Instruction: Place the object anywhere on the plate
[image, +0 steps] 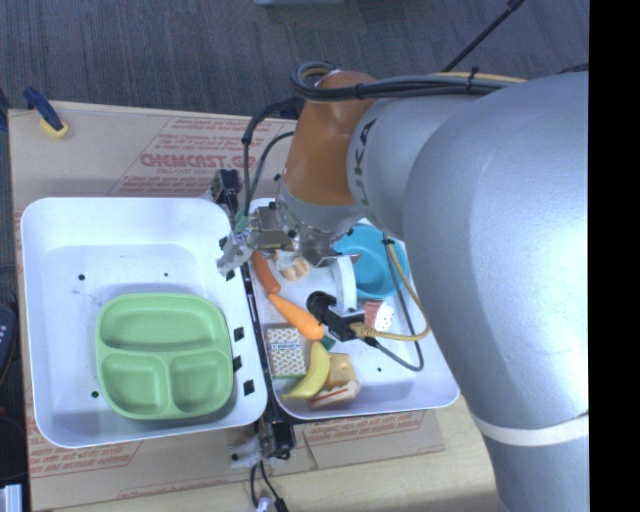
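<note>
**Arm over right bin, plate bare**

The plate (165, 367), green with 3 compartments, sits in the left bin (60, 230) toward 6 o'clock. The arm (420, 180) covers most of the right bin (420, 395). The gripper (322, 262) hangs at that bin's 11 o'clock corner; its opening and any hold cannot be told. Below it lie 2 carrots (296, 314), a banana (315, 372), a patterned card (285, 353). A blue bowl (372, 262) sits at 3 o'clock of the gripper.
</note>
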